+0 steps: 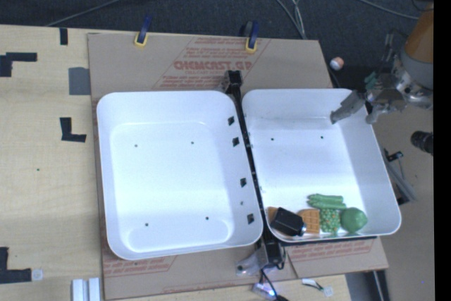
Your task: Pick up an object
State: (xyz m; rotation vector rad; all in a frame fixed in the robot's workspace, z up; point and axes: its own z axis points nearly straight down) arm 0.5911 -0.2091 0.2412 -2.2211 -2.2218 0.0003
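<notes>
In the right bin (296,151), several small objects lie bunched along the near edge: a black block (287,221), an orange piece (309,219), a green bumpy pod (325,201), a yellow-green corn-like piece (328,220) and a green ball (353,219). My gripper (358,110) hangs at the bin's far right corner, well away from these objects. Its two grey fingers (344,111) are spread apart with nothing between them.
The left bin (169,173) sits beside the right one, with a black divider clip strip (239,144) between them. Both rest on a cardboard sheet (204,63) held by blue and yellow clamps. Cables run across the dark floor behind.
</notes>
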